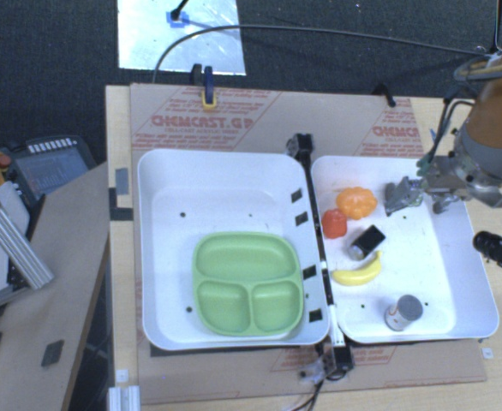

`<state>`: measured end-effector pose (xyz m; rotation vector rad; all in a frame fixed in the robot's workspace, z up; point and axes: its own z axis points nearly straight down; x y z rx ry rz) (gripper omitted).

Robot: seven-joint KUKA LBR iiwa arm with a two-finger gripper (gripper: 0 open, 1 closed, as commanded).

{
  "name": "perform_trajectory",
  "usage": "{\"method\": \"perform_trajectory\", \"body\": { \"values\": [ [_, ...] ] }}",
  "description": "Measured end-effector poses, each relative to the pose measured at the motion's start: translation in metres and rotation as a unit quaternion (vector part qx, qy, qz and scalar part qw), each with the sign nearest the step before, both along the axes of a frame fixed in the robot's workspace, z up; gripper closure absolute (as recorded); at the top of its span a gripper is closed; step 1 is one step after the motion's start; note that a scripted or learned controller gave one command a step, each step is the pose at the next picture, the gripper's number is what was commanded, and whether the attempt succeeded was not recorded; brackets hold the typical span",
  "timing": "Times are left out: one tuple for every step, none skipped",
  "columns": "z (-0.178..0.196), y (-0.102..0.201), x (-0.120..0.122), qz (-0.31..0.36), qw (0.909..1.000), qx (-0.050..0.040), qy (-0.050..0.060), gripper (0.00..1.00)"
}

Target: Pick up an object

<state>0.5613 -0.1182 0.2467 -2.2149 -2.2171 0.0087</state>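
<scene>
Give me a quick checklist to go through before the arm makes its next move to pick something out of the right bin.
1. Targets present in the right white bin: orange pumpkin-shaped toy, small red block, black rectangular block, yellow banana, grey cylindrical can. Ok.
2. Gripper over the right bin, just right of the orange toy. Ok.
3. Finger opening. Cannot tell.
4. Anything held between the fingers. Cannot tell.
5. Spacing: red block touches the orange toy, black block sits close to the banana. Not ok for a clean grasp there.
6. Green divided plastic tray lies in the left white bin, away from the gripper. Ok.
</scene>
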Motion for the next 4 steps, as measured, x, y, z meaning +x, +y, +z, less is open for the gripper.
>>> {"method": "perform_trajectory", "body": {
  "values": [
    [0.006,0.0,0.002,0.001,1.0,-0.0008,-0.005,0.0],
    [-0.048,0.009,0.008,0.002,1.0,-0.0004,-0.003,0.0],
    [-0.1,0.005,0.017,0.0,1.0,-0.0005,-0.003,0.0],
    [-0.142,0.005,0.018,0.0,1.0,-0.0004,-0.003,0.0]
  ]
}}
